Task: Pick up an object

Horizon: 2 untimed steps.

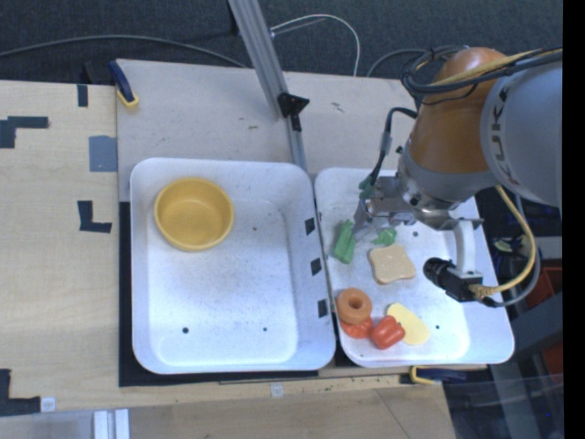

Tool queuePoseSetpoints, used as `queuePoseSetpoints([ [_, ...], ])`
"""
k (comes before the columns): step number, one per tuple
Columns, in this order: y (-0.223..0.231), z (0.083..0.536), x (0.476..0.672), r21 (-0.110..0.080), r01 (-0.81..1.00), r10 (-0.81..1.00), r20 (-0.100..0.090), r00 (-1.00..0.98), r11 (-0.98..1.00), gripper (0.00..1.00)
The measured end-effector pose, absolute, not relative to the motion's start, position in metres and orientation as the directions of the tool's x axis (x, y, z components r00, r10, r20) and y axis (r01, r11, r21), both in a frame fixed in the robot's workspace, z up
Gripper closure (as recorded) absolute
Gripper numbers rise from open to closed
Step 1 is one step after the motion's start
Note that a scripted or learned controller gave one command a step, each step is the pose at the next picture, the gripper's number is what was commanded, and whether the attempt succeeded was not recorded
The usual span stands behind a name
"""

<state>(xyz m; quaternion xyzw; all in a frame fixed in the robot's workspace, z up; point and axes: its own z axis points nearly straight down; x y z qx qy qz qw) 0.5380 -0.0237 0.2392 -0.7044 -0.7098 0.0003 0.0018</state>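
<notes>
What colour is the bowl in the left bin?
The bowl is yellow, seen clearly in the camera view.

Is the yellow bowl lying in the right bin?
No, the yellow bowl sits in the left bin, near its upper left corner.
</notes>
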Motion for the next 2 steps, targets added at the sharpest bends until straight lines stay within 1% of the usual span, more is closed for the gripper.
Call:
queuePoseSetpoints([
  [1, 0.022, 0.233, 0.536, -0.004, 1.0, 1.0, 0.001, -0.006, 0.006, 1.0],
  [2, 0.081, 0.231, 0.516, -0.005, 1.0, 1.0, 0.002, -0.008, 0.008, 1.0],
])
